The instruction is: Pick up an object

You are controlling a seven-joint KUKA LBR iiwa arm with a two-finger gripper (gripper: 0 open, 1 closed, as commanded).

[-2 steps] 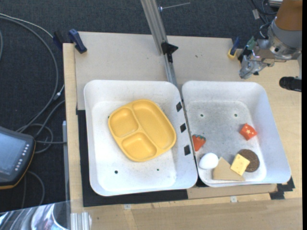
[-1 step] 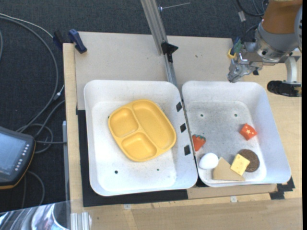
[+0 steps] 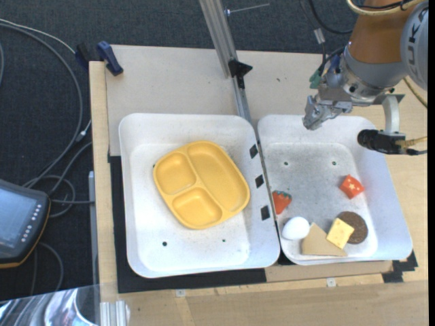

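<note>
Claw: the gripper [image 3: 314, 119] hangs over the far rim of the right bin [image 3: 380, 182], near that bin's far left corner; nothing sits between its tips, and I cannot tell how they are set.
Arm: the grey arm [image 3: 380, 39] with its orange band comes in from the right, above the right bin's far edge.
Right bin: white and shallow, its floor speckled dark.
Red block: a small red-orange block [image 3: 351, 187] lies toward the right bin's right side, well apart from the claw.
Strawberry: a red toy strawberry [image 3: 281, 200] lies against the right bin's left wall.
White ball: a white ball [image 3: 295, 228] lies near the right bin's near left corner, just beside the tan wedge [image 3: 318, 242].
Brown disc: a dark brown disc [image 3: 353, 227] lies at the right bin's near side, with a yellow block [image 3: 340, 233] overlapping it and touching the wedge.
Left bin: the left bin [image 3: 136, 250] stands touching the right bin's left side.
Yellow tray: a yellow three-compartment tray [image 3: 200, 183] lies in the left bin, tilted askew.
</note>
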